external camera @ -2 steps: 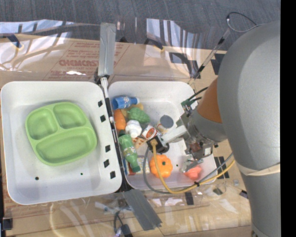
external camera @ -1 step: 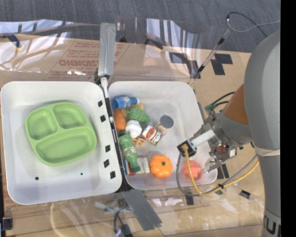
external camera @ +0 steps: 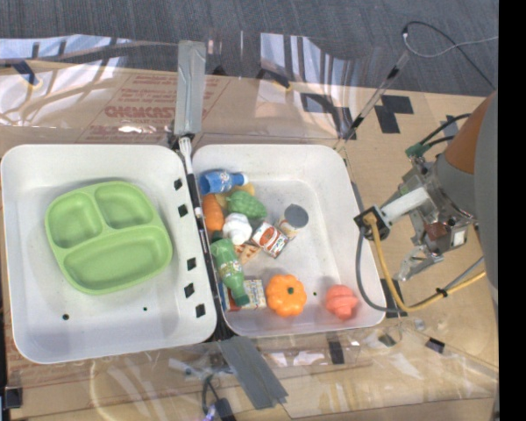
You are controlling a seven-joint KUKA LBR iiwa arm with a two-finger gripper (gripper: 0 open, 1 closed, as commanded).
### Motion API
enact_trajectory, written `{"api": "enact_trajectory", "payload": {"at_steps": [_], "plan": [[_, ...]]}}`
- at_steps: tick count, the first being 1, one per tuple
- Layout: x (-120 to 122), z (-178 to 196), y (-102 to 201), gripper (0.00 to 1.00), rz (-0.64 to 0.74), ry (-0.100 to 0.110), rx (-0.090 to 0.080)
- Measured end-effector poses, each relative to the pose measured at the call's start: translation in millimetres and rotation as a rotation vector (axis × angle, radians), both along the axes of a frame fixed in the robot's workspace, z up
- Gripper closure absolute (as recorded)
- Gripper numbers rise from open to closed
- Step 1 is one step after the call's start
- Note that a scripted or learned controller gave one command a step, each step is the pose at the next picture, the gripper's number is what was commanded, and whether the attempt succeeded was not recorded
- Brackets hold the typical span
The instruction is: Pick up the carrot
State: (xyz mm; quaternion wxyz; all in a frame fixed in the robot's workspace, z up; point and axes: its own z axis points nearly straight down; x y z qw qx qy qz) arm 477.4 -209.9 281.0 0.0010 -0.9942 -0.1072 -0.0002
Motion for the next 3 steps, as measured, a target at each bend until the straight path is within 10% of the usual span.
{"api": "enact_trajectory", "payload": {"at_steps": [1,3], "plan": [[-1,-156,75,0.0,0.047,0.009,0.003],[20,-117,74,0.0,0.001,0.004,0.002]]}}
